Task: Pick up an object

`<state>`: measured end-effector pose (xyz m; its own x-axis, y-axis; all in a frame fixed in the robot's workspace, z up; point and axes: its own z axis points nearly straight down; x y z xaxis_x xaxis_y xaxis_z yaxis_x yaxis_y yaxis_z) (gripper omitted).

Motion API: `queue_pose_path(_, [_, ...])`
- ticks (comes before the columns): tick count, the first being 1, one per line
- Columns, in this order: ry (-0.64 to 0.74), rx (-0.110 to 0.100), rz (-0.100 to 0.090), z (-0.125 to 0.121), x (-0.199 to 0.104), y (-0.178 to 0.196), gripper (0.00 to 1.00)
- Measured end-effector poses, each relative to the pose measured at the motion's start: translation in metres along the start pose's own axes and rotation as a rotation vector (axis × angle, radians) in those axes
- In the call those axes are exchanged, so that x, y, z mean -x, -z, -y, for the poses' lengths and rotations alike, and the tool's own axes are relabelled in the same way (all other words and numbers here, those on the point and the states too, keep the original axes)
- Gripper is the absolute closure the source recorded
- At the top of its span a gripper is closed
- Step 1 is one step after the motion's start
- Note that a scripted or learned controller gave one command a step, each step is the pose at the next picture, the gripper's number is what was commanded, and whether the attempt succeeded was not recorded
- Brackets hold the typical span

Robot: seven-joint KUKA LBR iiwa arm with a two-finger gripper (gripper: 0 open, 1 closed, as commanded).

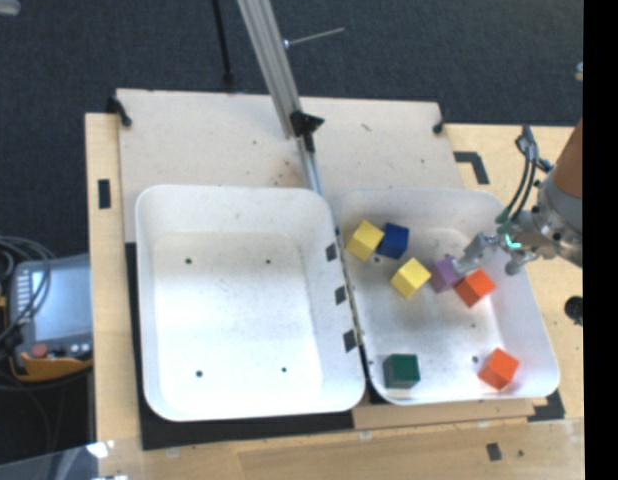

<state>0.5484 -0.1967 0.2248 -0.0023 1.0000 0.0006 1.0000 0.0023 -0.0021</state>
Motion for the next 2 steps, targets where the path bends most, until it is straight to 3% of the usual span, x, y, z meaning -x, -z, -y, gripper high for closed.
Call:
queue_pose_path(1, [0.000, 0.004, 0.001, -0.001, 0.000, 0.002, 0.00])
queue_pose_path(2, [-0.003, -0.001, 0.002, -0.002, 0.002, -0.040, 0.00])
